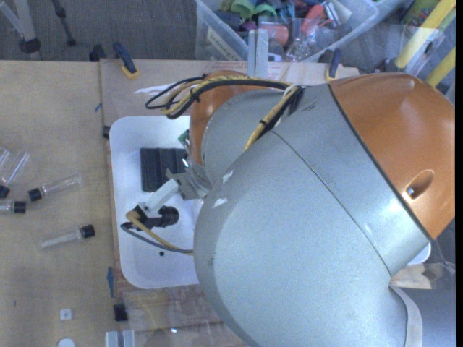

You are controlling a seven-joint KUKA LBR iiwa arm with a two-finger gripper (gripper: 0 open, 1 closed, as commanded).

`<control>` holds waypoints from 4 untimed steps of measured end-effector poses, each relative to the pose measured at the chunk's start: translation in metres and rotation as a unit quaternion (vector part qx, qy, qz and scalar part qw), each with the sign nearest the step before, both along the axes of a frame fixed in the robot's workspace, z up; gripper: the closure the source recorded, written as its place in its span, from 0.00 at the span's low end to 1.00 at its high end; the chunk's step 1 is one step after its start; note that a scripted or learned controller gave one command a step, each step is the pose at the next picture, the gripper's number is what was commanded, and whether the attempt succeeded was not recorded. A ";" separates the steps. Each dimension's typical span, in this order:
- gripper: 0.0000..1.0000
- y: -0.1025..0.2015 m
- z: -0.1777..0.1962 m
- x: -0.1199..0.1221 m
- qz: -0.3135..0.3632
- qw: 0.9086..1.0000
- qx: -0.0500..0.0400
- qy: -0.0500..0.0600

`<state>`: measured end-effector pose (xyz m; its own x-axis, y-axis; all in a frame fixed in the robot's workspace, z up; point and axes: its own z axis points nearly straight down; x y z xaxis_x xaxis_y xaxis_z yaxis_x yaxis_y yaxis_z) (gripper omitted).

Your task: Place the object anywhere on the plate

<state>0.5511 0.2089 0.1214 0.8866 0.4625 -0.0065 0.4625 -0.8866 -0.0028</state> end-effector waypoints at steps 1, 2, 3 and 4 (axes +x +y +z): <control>0.00 0.007 -0.030 -0.066 -0.103 0.995 0.002 -0.011; 1.00 0.006 -0.022 -0.068 -0.105 0.994 0.001 -0.006; 1.00 0.015 -0.004 -0.020 0.035 0.999 -0.002 0.022; 1.00 -0.073 -0.030 -0.058 0.078 0.997 0.003 -0.008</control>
